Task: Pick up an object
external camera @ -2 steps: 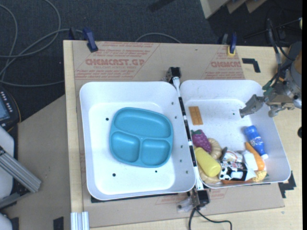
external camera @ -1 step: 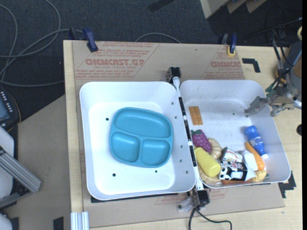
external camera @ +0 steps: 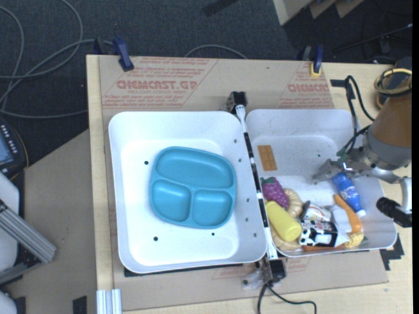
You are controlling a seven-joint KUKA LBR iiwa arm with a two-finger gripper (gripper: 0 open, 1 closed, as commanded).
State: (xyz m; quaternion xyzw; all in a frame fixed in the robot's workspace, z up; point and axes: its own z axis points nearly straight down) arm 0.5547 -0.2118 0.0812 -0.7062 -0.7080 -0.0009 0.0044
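Dark carpet and loose cables surround a cardboard-topped bench carrying two shallow white bins. One white plastic bin [external camera: 131, 175] holds a blue three-compartment plate [external camera: 192, 186]. Its neighbour [external camera: 294, 126] has toys heaped at its near end: purple grapes [external camera: 275, 191], a yellow block [external camera: 285, 222], a blue-and-white bottle [external camera: 347, 192], an orange carrot [external camera: 352, 218]. Grey two-finger gripper [external camera: 329, 171], reaching from the right, hovers beside the bottle with metal fingers spread, holding nothing. Best to descend squarely onto one isolated item, avoiding the bin wall.
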